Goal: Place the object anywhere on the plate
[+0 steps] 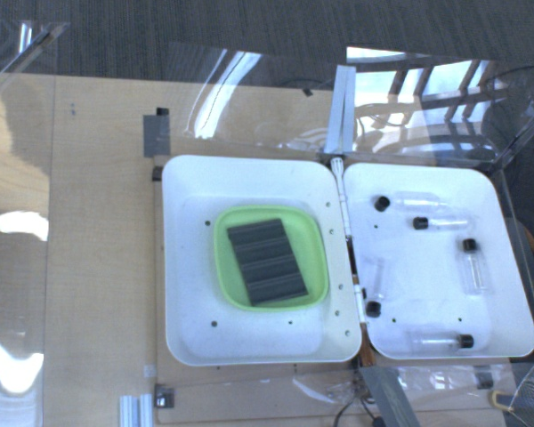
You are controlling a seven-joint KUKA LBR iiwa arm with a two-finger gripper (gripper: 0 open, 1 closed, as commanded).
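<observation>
A green square plate [313, 258] sits in the middle of the left white bin [187, 318]. A dark grey ribbed block [266, 261] lies flat on the plate, slightly turned. In the right white bin [507, 327] lie several clear plastic vials with black caps: one near the top [409, 204], one on the right side [471, 265], one along the bottom [440, 338].
Another clear vial [374, 290] lies by the right bin's left wall. A metal post [343, 109] stands behind the seam between the bins. The wooden bench [80, 238] stretches to the left. A clear shield reflects light at the back right.
</observation>
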